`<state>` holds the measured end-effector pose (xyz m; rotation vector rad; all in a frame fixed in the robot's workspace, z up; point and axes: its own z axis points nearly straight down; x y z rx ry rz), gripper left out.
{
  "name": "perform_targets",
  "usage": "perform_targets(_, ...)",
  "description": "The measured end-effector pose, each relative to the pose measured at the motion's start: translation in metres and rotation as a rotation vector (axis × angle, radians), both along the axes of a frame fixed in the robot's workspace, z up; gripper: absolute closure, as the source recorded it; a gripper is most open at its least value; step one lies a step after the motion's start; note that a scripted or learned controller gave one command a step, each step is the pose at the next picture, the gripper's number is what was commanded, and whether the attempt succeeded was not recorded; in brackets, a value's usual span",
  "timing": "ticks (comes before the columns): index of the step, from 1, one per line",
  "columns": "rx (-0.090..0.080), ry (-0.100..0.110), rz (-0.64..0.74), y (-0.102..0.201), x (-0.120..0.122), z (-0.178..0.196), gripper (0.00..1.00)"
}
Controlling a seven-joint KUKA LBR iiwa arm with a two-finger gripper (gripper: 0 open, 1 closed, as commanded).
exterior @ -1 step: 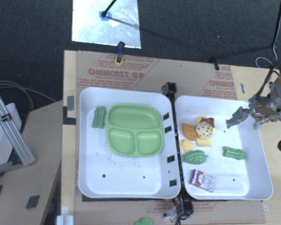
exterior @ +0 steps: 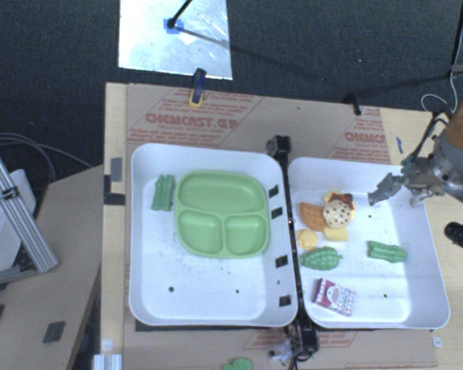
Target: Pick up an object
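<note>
The right bin point(exterior: 425, 252) holds small toy foods. A cookie with dark chips point(exterior: 337, 214) sits on a yellow block point(exterior: 336, 232), beside an orange slice point(exterior: 313, 216). Below lie a bumpy green vegetable point(exterior: 320, 259), a green bean piece point(exterior: 387, 252) and a red-and-white packet point(exterior: 334, 295). The gripper point(exterior: 398, 189) hangs over the bin's top right part. Its fingers look a little apart and hold nothing, though they are hard to see. The left bin point(exterior: 144, 292) has a green divided plate point(exterior: 221, 214) and a green bean bundle point(exterior: 163, 192).
</note>
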<state>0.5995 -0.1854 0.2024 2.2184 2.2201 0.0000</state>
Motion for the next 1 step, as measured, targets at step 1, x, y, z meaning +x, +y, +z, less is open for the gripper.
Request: perform_targets(1, -0.001, -0.006, 0.006, -0.0193, 0.0583, -0.1209, 0.0)
